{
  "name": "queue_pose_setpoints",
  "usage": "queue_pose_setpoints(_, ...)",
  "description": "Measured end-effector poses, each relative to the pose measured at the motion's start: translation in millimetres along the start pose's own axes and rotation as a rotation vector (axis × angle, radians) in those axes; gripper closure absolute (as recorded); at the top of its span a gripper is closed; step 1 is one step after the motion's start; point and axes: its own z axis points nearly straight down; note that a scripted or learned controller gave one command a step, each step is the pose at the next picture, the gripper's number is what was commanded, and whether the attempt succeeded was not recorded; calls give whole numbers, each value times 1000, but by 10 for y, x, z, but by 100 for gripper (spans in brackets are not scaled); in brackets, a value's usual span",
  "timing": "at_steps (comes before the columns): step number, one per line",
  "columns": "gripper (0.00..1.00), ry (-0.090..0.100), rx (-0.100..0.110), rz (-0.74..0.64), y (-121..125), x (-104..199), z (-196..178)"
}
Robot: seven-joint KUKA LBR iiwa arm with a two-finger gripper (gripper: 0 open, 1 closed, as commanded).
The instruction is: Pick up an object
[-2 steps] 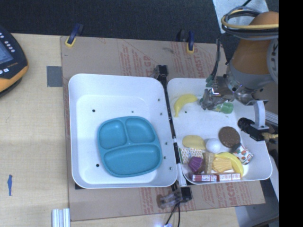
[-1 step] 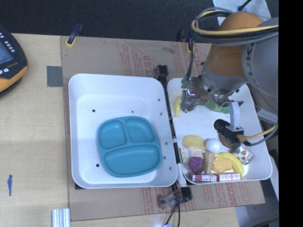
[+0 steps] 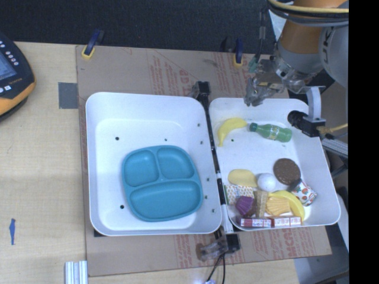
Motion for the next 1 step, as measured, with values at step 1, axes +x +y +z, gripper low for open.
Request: queue_pose_setpoints(1, 100, 7, 23, -1, -1488, 423, 203)
